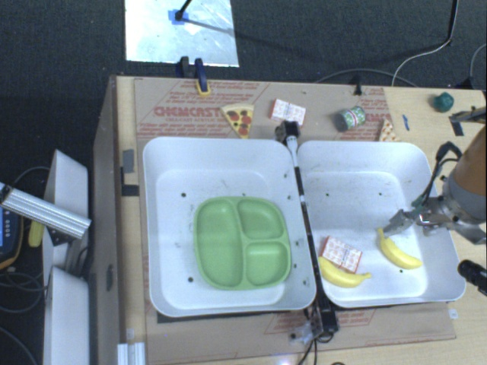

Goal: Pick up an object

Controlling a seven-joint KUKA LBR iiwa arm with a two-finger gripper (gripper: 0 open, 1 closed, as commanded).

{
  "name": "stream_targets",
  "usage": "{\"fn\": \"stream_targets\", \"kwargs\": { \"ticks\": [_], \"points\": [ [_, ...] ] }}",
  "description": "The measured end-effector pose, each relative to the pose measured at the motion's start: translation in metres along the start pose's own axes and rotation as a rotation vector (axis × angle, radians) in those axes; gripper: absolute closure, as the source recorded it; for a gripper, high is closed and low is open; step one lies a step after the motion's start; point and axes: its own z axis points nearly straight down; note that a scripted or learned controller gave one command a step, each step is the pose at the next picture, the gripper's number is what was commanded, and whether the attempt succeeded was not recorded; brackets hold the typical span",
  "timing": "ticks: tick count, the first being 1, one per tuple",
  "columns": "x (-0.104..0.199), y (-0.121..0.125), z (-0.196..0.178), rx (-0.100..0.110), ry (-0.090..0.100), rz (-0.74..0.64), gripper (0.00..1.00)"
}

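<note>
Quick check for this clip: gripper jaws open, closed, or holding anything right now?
Gripper: jaws look open, nothing between them; it sits low in the right bin, just above the banana nearest it.

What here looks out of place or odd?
Several small items lie outside the bins on the bench: a pizza slice toy, a small can on its side and a red-patterned packet. Nothing looks spilled or damaged.

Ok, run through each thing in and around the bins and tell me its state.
Green tray: flat in left bin.
Two bananas: lying in right bin.
Red-and-white packet: resting on front banana.
Pizza slice, small can: behind the bins.
End effector: above right bin, near a banana.
</note>
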Motion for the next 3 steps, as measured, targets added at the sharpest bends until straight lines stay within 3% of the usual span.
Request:
{"fn": "stream_targets", "kwargs": {
  "ticks": [1, 2, 3],
  "points": [
    [0.02, -0.01, 0.058, -0.001, 0.001, -0.001, 0.0],
    [-0.009, -0.021, 0.058, -0.001, 0.0, 0.0, 0.0],
    [-0.008, -0.02, 0.047, -0.003, 0.002, -0.002, 1.0]
  ]
}}
